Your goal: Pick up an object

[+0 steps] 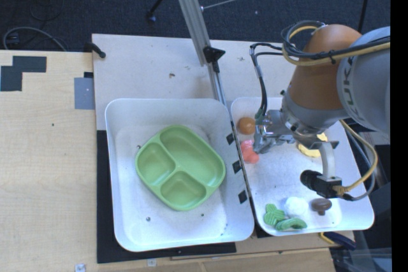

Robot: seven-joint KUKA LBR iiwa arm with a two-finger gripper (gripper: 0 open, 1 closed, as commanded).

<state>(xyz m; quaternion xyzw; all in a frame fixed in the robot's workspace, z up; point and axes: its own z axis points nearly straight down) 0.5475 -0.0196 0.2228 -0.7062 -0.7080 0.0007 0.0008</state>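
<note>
Six small objects lie in the right bin [357, 216], as far as we can count. A pink object [249, 153] sits by the bin's left wall, directly under the gripper [262, 140], which hangs low over it. Just above it lies one orange ball [246, 125], close to the gripper's metal body. We see one yellow object [310, 150] to the right, mostly covered by the arm [331, 83], so its shape stays unclear to us. Along the bin's near edge we count one green, knobbly object [280, 218], one white object [296, 205] touching it, and one brown, mushroom-like piece [320, 204] just beside the white one.

The gripper's tips blur into the pink object, and we cannot tell whether they are spread, closed or gripping anything. A black part [320, 183] on a cable hangs below the wrist and covers some of the bin floor.

The left bin [121, 200] holds one green plate [180, 166] with three compartments, tilted slightly against the floor. The two bins touch along a shared wall, where we count three small black clips [236, 166]. One metal rail [194, 16] runs from the top of the view down to the bins, with a checkered marker at its far end. The arm's grey and orange bulk is cut off at the right.
</note>
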